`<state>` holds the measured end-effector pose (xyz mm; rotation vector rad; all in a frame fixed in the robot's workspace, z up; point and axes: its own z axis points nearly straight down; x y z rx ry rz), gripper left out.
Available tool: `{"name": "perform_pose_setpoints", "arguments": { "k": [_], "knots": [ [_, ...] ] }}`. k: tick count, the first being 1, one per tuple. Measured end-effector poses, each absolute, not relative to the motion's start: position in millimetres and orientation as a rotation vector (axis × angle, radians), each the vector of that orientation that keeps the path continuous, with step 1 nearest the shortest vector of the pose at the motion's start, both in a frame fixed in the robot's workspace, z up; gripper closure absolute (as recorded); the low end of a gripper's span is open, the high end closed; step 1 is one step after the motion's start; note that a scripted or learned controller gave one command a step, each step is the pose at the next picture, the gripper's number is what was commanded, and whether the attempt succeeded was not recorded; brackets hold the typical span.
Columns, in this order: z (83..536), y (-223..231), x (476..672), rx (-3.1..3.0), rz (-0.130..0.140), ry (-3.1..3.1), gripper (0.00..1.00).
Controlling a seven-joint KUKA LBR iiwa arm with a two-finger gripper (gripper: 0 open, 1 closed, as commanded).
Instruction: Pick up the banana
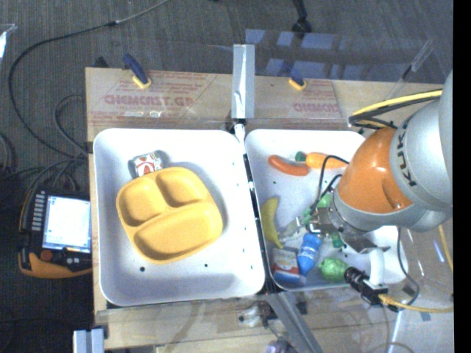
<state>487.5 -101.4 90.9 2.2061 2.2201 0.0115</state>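
The banana [270, 220], yellow with a greenish end, lies along the left wall of the right bin [257, 169], pointing front to back. My gripper [313, 225] hangs over the middle of that bin, just right of the banana, under the grey and orange wrist. The wrist and clutter hide its fingers. Nothing can be seen held in it.
Below the gripper lie a blue bottle [309, 250], a red-labelled can [285, 265] and a green object [333, 269]. A red sausage-like toy [288, 166] and a carrot [321, 159] lie at the back. The left bin [110, 153] holds a yellow divided plate [171, 212] and a small can [147, 163].
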Motion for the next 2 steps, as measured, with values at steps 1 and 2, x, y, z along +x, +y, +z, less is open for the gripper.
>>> {"name": "perform_pose_setpoints", "arguments": {
  "k": [1,2],
  "knots": [
    [108,-120,517.0,2.217,-0.003,2.230,0.00],
    [145,-171,565.2,2.229,-0.005,2.213,0.00]
  ]
}}
